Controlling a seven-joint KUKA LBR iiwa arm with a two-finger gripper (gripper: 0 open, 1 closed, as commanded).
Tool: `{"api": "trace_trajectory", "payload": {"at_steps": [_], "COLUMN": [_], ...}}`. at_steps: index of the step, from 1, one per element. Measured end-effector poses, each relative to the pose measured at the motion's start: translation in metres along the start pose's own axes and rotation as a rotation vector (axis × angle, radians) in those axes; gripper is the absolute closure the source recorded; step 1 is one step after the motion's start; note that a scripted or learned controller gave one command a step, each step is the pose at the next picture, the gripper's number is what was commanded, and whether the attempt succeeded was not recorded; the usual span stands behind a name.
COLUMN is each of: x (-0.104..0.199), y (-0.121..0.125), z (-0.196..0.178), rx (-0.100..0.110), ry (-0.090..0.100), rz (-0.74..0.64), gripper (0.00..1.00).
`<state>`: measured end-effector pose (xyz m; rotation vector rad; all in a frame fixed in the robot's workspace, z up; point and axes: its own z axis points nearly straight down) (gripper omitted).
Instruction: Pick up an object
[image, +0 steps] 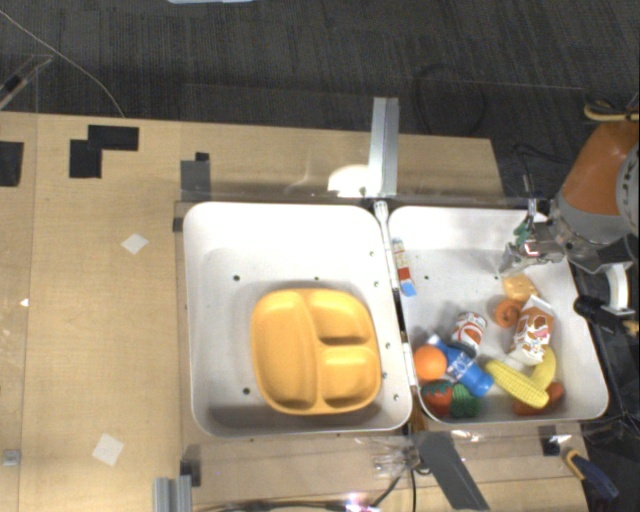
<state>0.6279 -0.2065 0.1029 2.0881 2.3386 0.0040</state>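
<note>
We see our arm (600, 185) reaching in from the right, orange band up, its tool (522, 248) hanging low at the wrist's end.

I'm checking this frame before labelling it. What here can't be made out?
- Two-finger gripper, camera view: too small and cluttered to tell open from shut.
- Grey arm with orange band: cut off by the right edge.
- Heap of small toy foods in the right white bin: they overlap; the dark green item sits partly under the blue one.
- Yellow divided plastic tray: its underside is hidden.
</note>
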Motion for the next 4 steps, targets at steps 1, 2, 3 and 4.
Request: {"api": "trace_trajectory", "payload": {"at_steps": [1,2,3,4], "x": [0.005,0.005,0.006,0.01], "y": [-0.036,-0.035,-0.032,-0.072], "z": [-0.062,-0.072,-0.085,0.002], "rx": [-0.003,-0.007,-0.013,-0.007], "ry": [-0.001,-0.001,-0.003,-0.003], "rz": [-0.006,-0.01,-0.014,0.195], "gripper": [1.0,1.0,1.0,1.0]}}
